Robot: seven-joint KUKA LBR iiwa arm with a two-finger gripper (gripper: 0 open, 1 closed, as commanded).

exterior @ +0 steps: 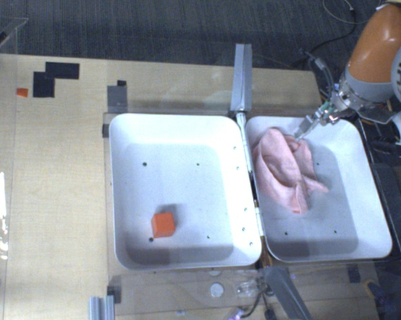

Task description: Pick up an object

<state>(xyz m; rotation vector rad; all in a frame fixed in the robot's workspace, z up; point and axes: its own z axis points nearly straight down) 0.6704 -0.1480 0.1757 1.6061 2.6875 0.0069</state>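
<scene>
Where the crumpled pink cloth [285, 169] lies in the right white bin [347, 245], the end effector [300, 133] touches its upper edge; finger state cannot be determined.

Position: fixed above the bench [53, 179], well back from it; looks down at a slant
Facing: toward 12 o'clock, where dark floor lies past the bench's far edge
Coverage: both white bins whole; left bin [127, 199] toward 9 o'clock, right bin [360, 205] toward 3 o'clock
Arm entry: the arm [380, 39] comes in near 2 o'clock
</scene>
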